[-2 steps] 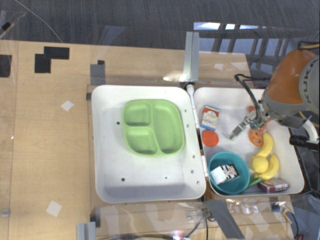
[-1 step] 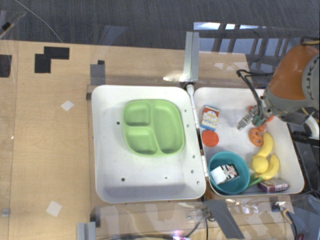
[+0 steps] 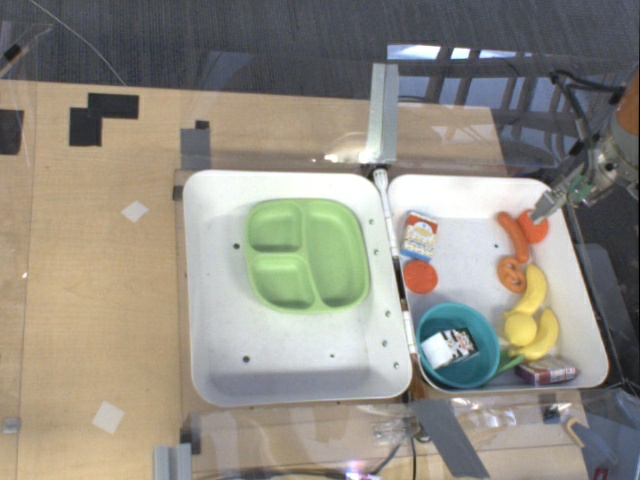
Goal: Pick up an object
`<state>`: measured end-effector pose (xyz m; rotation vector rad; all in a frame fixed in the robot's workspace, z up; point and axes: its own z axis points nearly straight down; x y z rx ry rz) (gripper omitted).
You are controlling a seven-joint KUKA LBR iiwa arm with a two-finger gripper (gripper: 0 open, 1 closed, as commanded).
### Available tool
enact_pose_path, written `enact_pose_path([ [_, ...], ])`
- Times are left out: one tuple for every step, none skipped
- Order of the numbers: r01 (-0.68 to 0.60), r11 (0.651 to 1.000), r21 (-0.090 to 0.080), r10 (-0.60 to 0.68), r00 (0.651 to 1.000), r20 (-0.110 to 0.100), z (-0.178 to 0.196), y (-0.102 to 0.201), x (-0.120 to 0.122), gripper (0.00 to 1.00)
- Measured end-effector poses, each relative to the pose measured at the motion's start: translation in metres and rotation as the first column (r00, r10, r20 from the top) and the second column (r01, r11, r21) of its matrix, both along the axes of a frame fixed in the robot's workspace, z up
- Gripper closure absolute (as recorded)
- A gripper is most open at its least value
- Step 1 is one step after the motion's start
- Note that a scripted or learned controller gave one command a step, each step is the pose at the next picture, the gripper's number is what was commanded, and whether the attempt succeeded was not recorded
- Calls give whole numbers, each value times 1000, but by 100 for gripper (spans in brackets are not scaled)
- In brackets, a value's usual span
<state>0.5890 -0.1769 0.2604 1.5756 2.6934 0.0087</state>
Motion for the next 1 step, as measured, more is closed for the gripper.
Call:
enact_pose_path([
  [52,999,8,-52,998,-22,-73,65,-18,100],
])
